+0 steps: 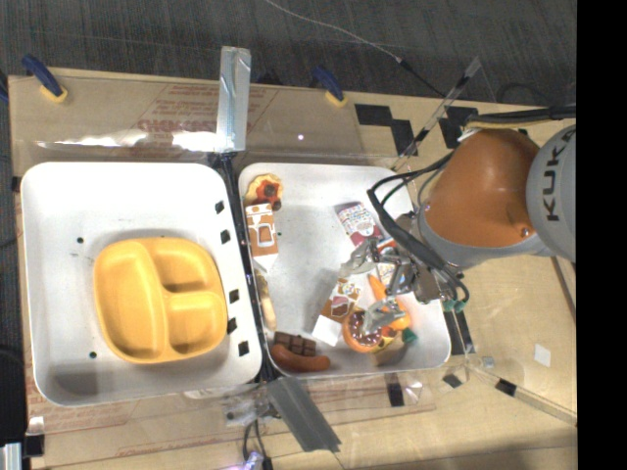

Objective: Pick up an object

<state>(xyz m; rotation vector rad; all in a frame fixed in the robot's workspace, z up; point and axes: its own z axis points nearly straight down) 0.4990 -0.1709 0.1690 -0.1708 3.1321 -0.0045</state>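
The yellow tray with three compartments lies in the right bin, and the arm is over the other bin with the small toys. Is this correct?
Not quite. The camera view shows the yellow tray in the left bin, not the right one. The arm is over the right bin, where the small toys lie.

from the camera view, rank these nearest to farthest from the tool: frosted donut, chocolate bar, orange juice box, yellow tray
Measured from the tool in the right bin:
1. frosted donut, just below the tool, near the bin's bottom edge.
2. chocolate bar, bottom left corner of the right bin.
3. orange juice box, along the right bin's left wall.
4. yellow tray, in the left bin.
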